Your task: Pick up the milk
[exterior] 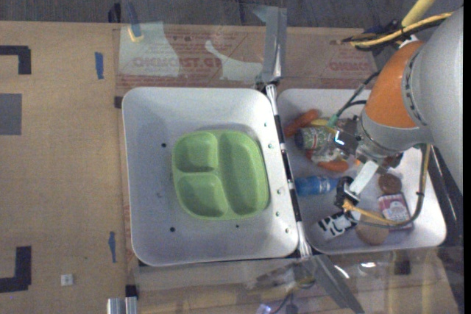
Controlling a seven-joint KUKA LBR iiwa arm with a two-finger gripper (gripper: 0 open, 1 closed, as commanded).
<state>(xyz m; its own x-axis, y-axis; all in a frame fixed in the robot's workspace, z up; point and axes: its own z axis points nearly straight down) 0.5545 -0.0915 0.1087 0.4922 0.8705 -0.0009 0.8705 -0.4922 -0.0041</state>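
Note:
The milk is a small carton with black and white patches. It lies near the front edge of the right bin. My gripper hangs over the middle of that bin, behind the milk and apart from it. It is right beside a can with a green and red label. The grey wrist with the orange band covers the gripper from above.
The right bin also holds an orange-red sausage shape, a blue bottle, a brown round thing, a red box and a tan lump. A green divided plate sits in the left bin.

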